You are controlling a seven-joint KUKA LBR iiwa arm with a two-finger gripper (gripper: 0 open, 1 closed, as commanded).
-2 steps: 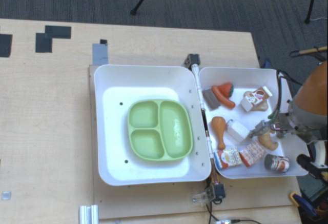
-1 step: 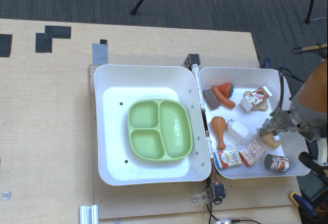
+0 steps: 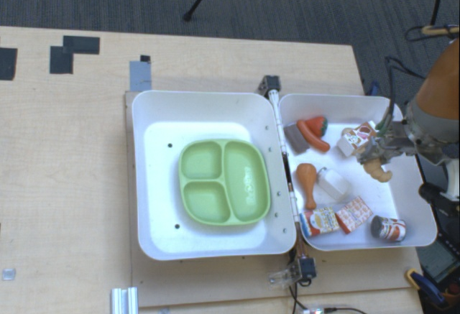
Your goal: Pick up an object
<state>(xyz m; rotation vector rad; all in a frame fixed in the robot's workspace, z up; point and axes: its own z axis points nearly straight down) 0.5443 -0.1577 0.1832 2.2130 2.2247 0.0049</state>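
Looking down on the right bin, I see my gripper near its far right side, just above a small tan rounded object; whether the jaws are open or closed I cannot tell. Beside the gripper lies a small white carton. A red pepper and an orange drumstick sit nearer the divider, with a can by the near right corner. The left bin bears a green divided plate, with bare white floor around it.

A pale green tray is lying in a white bin; an orange drumstick is showing beside a red-and-white carton.
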